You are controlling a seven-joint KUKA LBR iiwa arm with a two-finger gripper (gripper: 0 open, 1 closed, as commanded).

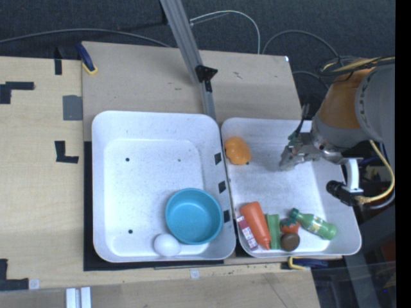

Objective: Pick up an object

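From the camera view, the gripper (290,159) hangs low over bare floor in the right bin (270,130), apart from every object; I cannot tell its finger state, so closing here would likely catch nothing. The nearest target, a round orange fruit (237,151), sits near that bin's left wall, smooth and prone to rolling.

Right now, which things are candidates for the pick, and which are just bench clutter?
Candidates: orange ball, orange bottle, green bottle, brown ball, blue bowl, white ball.
Clutter: cables, black tape marks, metal pole.
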